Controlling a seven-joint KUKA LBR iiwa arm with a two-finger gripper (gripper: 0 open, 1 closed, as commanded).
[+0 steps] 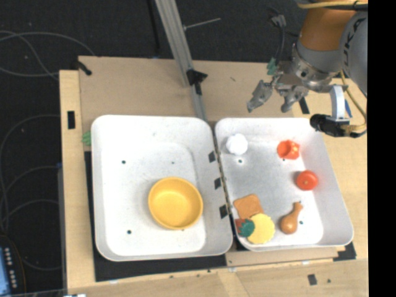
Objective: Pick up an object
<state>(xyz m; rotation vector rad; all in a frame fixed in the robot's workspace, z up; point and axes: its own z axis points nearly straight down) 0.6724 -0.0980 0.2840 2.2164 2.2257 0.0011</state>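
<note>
My gripper (pixel 274 102) hangs open above the far edge of the right bin (pixel 331 166), with nothing between its two spread fingers. Below it in that bin lie a white ball (pixel 236 145), an orange-red pepper-like piece (pixel 288 149) and a red tomato (pixel 307 180). Near the bin's front sit a tan slice of bread (pixel 248 205), a yellow round piece (pixel 262 228) with a small green and red item (pixel 245 227) beside it, and a brown pear-shaped gourd (pixel 291 219).
The left bin (pixel 117 147) holds a yellow bowl (pixel 175 203). A grey metal pole (pixel 176 36) slants up from between the bins at the back. Black clips (pixel 218 182) line the seam between the bins.
</note>
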